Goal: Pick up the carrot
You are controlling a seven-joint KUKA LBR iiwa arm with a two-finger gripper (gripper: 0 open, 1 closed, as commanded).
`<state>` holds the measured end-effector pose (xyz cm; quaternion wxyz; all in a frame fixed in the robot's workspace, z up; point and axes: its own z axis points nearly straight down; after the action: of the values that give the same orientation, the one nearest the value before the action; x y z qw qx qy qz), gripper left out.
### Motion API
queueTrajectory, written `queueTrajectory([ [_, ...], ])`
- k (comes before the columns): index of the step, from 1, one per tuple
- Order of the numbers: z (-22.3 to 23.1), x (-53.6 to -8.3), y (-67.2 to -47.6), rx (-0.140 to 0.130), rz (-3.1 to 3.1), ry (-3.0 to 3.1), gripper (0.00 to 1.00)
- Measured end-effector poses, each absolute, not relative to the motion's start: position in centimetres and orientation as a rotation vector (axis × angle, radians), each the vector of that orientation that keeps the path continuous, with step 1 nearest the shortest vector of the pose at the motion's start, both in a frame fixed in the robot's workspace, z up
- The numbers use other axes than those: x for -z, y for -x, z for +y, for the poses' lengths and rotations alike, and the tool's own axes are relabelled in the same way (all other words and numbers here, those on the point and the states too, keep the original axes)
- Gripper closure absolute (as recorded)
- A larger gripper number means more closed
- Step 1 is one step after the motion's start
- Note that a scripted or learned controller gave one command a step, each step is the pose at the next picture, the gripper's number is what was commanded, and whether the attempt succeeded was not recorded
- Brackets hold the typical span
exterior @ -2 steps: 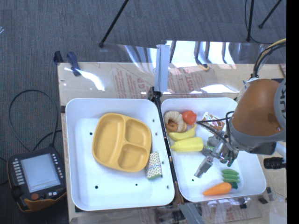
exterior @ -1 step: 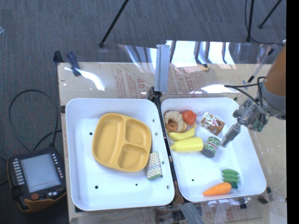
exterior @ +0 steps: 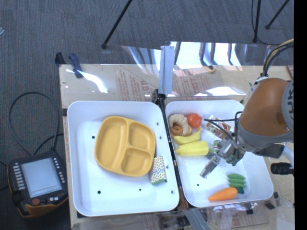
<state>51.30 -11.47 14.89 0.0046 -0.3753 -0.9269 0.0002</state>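
A dark grey carpet surrounds a pale wooden bench (exterior: 124,83) that carries two shallow white bins set side by side, with thin black stand legs crossing the floor behind it. At the lower left of the floor lies a teach pendant (exterior: 37,180) with a pale screen, its cable looping up beside it.

The left bin (exterior: 86,195) holds a yellow divided plate (exterior: 125,145) near its middle, and a small patterned packet (exterior: 158,169) rests just against the plate's lower right edge.

The right bin (exterior: 192,195) holds a cluster at its upper left: a ring-shaped pastry (exterior: 178,124), a red tomato (exterior: 194,120) beside it, a banana (exterior: 188,138) below them and a yellow corn-like piece (exterior: 192,149) below that. A small printed packet (exterior: 219,126) lies to the right of the tomato.

The carrot (exterior: 223,194) lies on its side near the lower right corner of the right bin, its orange body pointing left, with a green pea pod (exterior: 236,178) just above it.

The arm (exterior: 266,116) reaches in from the right, its orange band large over the bin's right edge. The gripper (exterior: 210,167) points down and left over the bin floor, apart from the carrot and up-left of it. Whether its fingers are spread or pressed together cannot be told; nothing shows between them
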Motion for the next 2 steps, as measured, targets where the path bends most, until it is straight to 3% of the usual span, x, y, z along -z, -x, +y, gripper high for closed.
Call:
queueTrajectory([
  [1,-14.4,-18.1,-47.6,0.001,-2.872,1.266,0.0],
  [2,-14.4,-8.4,-47.4,-0.001,-2.828,1.347,0.0],
])
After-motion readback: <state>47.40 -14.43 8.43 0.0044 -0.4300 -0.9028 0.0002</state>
